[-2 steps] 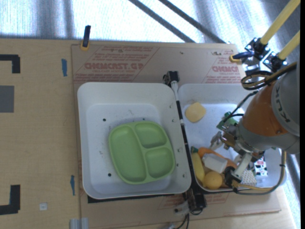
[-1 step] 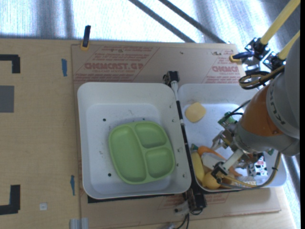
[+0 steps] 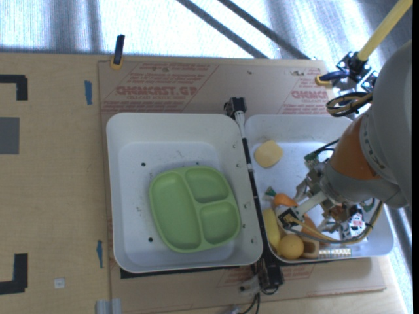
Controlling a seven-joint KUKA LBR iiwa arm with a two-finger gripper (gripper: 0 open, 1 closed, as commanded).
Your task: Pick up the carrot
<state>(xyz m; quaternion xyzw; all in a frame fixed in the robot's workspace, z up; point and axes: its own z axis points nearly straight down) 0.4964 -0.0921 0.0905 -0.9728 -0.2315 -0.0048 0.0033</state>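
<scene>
The tool (image 3: 298, 209) of the grey arm (image 3: 386, 142) hangs low inside the right bin (image 3: 386, 237), reaching in from the right edge of the camera view, its orange band (image 3: 353, 156) showing just above the wrist. Whether its tips are spread or pressed together cannot be told, since cables and metal parts crowd them.

The carrot (image 3: 284, 200) lies in the right bin's lower left part, just beside the tool and touching or nearly touching it (the exact contact is too cluttered to read). A second orange piece (image 3: 313, 228) sits just below, under the wrist.

Along that bin's left wall lies a long yellow item (image 3: 272, 226), with a round yellow fruit (image 3: 291, 246) near the bottom edge and a tan block (image 3: 310, 248) beside it. A pale yellow lump (image 3: 268, 154) rests apart in the bin's upper left.

The left bin (image 3: 124, 175) holds a green divided plate (image 3: 194, 208) with three compartments. Both bins sit side by side on a cardboard sheet (image 3: 163, 87) covering the counter (image 3: 46, 175).
</scene>
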